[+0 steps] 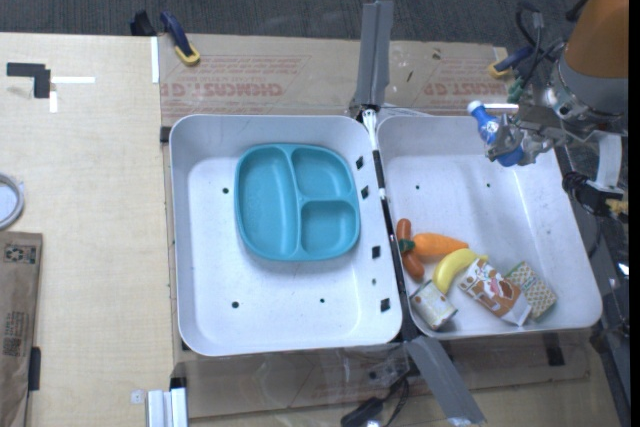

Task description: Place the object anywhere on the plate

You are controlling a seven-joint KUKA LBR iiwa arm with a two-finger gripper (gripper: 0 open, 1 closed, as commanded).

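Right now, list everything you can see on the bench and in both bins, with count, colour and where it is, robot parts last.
Bins: two, white, side by side on the bench.
Plate: one, teal, three compartments, in the left bin.
Carrot: one, orange, lower part of the right bin.
Banana: one, yellow, just below the carrot.
Cartons and packets: about three, brown, white and patterned, along the right bin's lower edge.
Clamps: two, blue and yellow, at the cardboard's top corners.
Tape roll: one, clear, at the far left edge.
Arm: one, grey with orange band, at the upper right.
End effector: one, above the right bin's top right, a blue item at its tip.
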